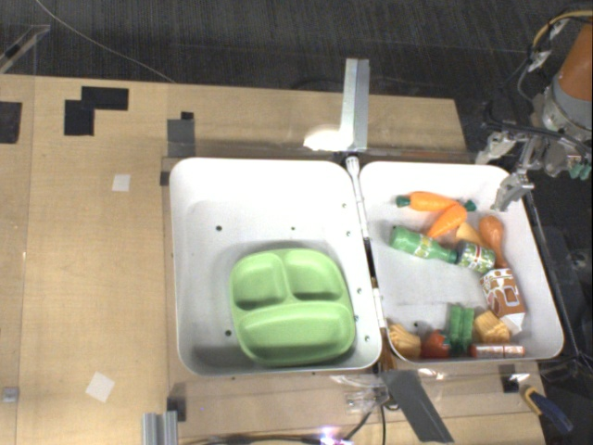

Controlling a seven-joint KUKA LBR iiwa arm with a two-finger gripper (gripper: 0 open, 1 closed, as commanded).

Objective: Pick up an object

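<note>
The right bin (408, 290) holds several toy foods. Two orange carrots (435, 209) lie at its back, with a green bottle (440, 248) slanting below them. An orange piece (492, 234) and an orange-and-white carton (505, 296) lie along the right wall. A green item (460, 321), a bread piece (403, 339) and a red tomato (435, 345) sit at the front edge. My gripper (511, 176) hangs above the bin's back right corner, open, with nothing between its fingers. It is apart from every object.
A green divided plate (292, 306) lies in the left bin (199, 248). A metal post (356, 105) stands behind the wall between the bins. Cables hang by the arm at the top right.
</note>
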